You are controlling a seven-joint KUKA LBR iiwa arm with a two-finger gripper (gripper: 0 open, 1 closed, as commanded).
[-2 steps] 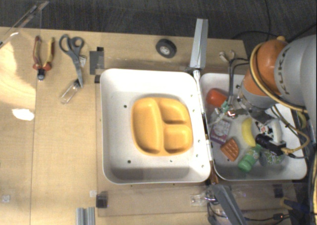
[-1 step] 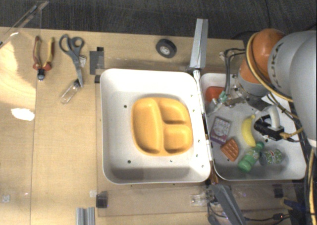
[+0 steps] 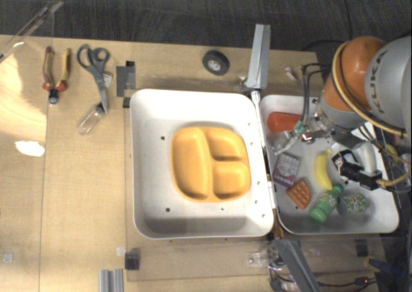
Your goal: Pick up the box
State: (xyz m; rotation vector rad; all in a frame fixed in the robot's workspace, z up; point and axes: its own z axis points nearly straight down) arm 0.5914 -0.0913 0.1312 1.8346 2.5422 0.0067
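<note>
The box (image 3: 286,167) is small and purple with a pale printed face. It lies flat on the left side of the right bin (image 3: 386,220). My gripper (image 3: 304,132) hangs over the upper part of that bin, a little above and to the right of the box and apart from it. A red object (image 3: 282,121) lies just left of the gripper. Nothing shows between the gripper and the box.
Around the box lie an orange waffle-patterned piece (image 3: 299,193), a banana (image 3: 321,172), a green bottle (image 3: 324,206) and a green round object (image 3: 353,204). The left bin (image 3: 148,155) holds a yellow divided tray (image 3: 210,161). Scissors (image 3: 96,69) and pliers (image 3: 55,72) lie on the bench at the left.
</note>
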